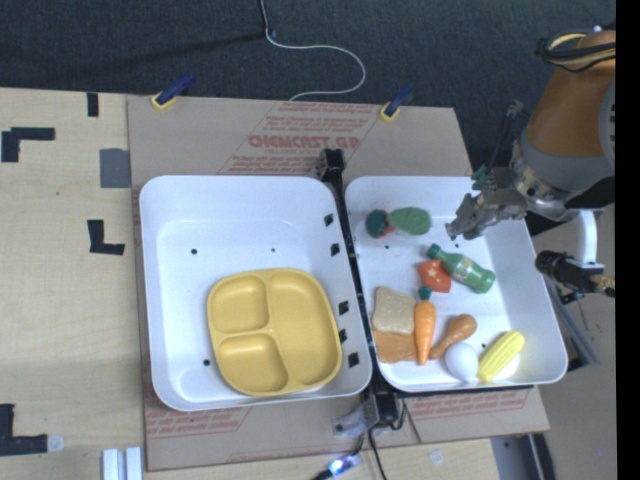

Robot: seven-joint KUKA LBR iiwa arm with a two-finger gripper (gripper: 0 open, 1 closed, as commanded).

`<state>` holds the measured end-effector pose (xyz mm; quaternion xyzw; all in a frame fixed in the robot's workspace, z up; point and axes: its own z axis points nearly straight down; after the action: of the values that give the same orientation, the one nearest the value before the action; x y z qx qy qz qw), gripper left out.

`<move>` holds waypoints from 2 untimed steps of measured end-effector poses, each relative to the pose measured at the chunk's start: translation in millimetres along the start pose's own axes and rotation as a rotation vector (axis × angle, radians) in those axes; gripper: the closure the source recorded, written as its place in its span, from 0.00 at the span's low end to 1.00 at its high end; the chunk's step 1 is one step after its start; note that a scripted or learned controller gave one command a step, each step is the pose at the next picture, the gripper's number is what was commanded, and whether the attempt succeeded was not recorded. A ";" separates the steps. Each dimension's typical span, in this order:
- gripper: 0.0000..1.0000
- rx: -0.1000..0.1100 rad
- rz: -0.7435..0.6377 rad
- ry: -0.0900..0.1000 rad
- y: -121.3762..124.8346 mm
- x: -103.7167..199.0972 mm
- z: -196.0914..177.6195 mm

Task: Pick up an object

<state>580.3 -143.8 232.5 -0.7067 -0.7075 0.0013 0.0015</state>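
Observation:
The right bin (520, 268) holds several toy foods: a green vegetable (400, 220), a green bottle (466, 270), a red piece (435, 278), a bread slice (394, 313), a carrot (425, 330), a drumstick (457, 332), a white egg (460, 362) and a yellow corn cob (501, 355). My gripper (462, 226) hangs over the bin's upper right part, just above the bottle and right of the green vegetable. Nothing shows between its fingers.
The left bin (180, 218) holds a yellow divided plate (272, 330). Both bins rest on a cardboard sheet (300, 138) clamped at its far corners. A white cable (320, 53) loops over the dark floor behind.

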 end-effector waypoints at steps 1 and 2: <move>1.00 0.002 0.001 0.001 -42.0 21.4 13.7; 1.00 0.001 0.001 0.001 -96.5 44.5 12.6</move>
<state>483.8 -99.4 220.3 -0.7071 -0.7071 0.0016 0.0022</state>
